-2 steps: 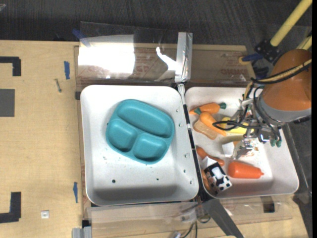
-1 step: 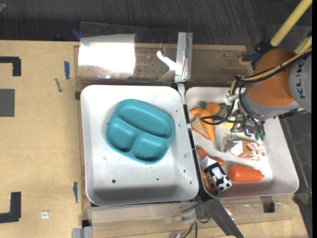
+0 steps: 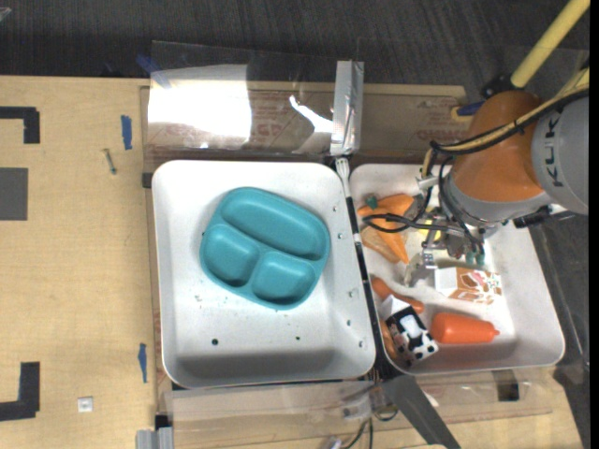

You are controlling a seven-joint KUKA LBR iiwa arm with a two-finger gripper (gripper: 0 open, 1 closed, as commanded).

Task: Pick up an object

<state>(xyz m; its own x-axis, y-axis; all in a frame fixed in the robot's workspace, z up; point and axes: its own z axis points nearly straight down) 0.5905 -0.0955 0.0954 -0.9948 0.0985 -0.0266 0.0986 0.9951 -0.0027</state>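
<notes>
Teal divided tray (image 3: 265,245) lay in the left bin (image 3: 178,195). Right bin (image 3: 538,340) held an orange carrot-shaped toy (image 3: 463,328), a black-and-white toy (image 3: 410,331) and a printed card (image 3: 475,286). Gripper (image 3: 440,253) hung low over that bin's middle; its state could not be told.
</notes>
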